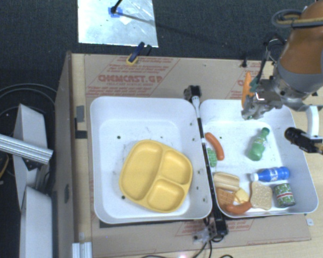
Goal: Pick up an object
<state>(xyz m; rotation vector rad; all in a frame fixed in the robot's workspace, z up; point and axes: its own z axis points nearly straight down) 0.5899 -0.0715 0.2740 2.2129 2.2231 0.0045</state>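
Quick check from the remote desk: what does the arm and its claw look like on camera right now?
The arm is bulky and rounded, grey with a broad orange band above the wrist. A thin dark cable runs down beside it. The claw is a compact grey metal unit with an orange part on one side.

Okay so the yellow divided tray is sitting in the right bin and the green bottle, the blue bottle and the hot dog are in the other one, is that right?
Not quite. The camera view shows the yellow tray in the left bin. The green bottle, blue bottle and hot dog lie in the other one, the right bin.
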